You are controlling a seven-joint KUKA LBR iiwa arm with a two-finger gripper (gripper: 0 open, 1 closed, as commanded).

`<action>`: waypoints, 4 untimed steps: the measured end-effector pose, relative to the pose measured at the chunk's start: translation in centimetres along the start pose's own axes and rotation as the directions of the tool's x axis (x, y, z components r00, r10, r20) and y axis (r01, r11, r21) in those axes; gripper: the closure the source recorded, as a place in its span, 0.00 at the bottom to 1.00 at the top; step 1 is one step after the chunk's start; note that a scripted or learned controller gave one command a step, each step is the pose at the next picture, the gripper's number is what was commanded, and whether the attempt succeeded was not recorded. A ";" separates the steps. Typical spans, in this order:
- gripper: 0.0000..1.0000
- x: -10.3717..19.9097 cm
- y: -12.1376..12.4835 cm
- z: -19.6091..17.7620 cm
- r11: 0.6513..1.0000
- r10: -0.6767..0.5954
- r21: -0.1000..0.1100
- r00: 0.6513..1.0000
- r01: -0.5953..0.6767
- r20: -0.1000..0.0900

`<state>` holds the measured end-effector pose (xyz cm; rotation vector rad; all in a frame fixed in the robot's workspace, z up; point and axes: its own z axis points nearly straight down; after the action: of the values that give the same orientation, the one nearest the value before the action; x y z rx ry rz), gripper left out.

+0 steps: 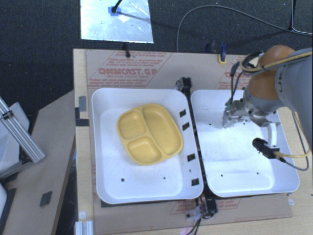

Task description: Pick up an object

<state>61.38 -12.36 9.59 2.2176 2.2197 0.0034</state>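
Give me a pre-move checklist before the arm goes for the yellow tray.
1. Target located: ok. The yellow divided tray lies flat in the left bin.
2. Gripper over target: not ok. The gripper is over the right bin, across the divider from the tray.
3. Finger opening: cannot tell.
4. Gripper carrying anything: cannot tell; nothing is visible between its fingers.
5. Path to tray: ok. Nothing else lies in the left bin around it.
6. Cable: cannot tell. The black cable end hangs low over the right bin and may drag.
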 end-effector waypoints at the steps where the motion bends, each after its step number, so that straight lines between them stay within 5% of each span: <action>1: 1.00 0.2 0.5 -6.5 1.000 -0.003 -0.004 1.000 0.003 0.000; 3: 1.00 0.4 0.2 -16.6 1.000 -0.003 -0.003 1.000 0.003 0.000; 4: 1.00 5.8 0.2 -15.1 1.000 -0.009 0.002 1.000 0.009 -0.003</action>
<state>61.50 -6.54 24.64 2.2105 2.2320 0.0037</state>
